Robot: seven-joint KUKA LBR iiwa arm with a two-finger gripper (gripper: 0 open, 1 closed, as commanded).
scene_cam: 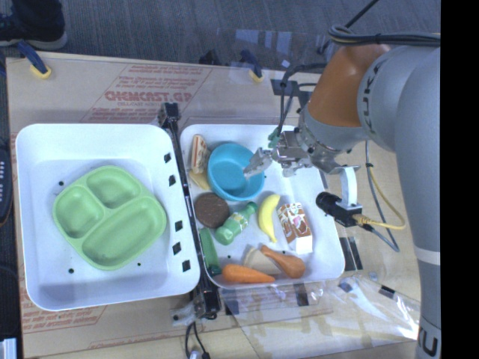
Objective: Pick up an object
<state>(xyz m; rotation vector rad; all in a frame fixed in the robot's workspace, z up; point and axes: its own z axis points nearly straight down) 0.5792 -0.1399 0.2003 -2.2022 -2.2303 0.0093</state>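
We see the fingers (258, 163) over the blue bowl (228, 169)'s rim; whether they are open we cannot tell; banana (268, 215) just below.

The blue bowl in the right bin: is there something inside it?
The tool reaches over the blue bowl at its right rim. The visible part of the bowl's inside shows plain blue, with no object. The part under the tool is covered, so I cannot see it.
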